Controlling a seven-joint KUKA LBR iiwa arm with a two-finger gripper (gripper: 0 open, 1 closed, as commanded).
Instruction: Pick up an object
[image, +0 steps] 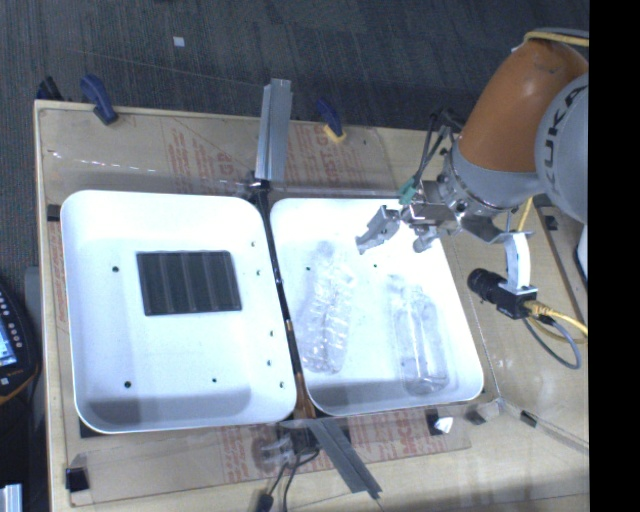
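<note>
Two clear bottles (328, 310) (420, 340) crowd the right bin (300, 215); a bare lane runs between them.

one fixed camera, set high above the bench (60, 150), looking down at a slant. far enough to take in both white bins: left bin (90, 230) and right bin (460, 370), side by side near the middle. arm (520, 110) entering from the right edge of the view.
</note>
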